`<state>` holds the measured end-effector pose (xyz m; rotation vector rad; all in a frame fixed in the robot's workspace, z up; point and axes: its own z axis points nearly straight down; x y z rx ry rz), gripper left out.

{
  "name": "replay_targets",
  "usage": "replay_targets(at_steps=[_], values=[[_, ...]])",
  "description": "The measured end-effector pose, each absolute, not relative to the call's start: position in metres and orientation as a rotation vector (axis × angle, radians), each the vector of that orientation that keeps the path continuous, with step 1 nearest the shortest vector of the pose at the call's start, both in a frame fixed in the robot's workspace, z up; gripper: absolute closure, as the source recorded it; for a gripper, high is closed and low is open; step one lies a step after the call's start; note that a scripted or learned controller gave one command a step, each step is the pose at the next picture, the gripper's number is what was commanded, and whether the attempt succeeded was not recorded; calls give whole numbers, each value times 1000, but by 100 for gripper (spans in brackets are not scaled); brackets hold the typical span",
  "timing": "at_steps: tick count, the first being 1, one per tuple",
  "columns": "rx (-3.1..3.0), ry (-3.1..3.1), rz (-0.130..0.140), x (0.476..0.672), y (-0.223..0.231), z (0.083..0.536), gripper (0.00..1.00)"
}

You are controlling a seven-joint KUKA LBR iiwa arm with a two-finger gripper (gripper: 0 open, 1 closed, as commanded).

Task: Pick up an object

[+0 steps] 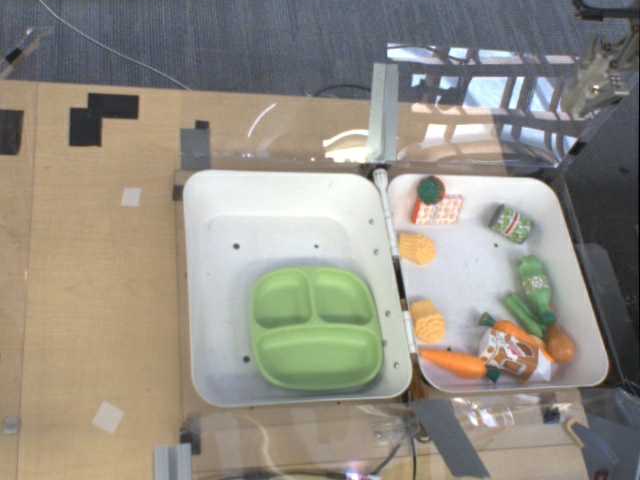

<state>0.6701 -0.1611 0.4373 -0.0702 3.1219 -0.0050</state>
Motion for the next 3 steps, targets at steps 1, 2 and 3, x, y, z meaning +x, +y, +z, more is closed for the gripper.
replay_targets(at_steps=[1,2,3], values=[[-385,3108,-4,662,-206,388,100],[-323,3120,4,670,-158,286,100],[-137,3119,6,671,-27,355,100]])
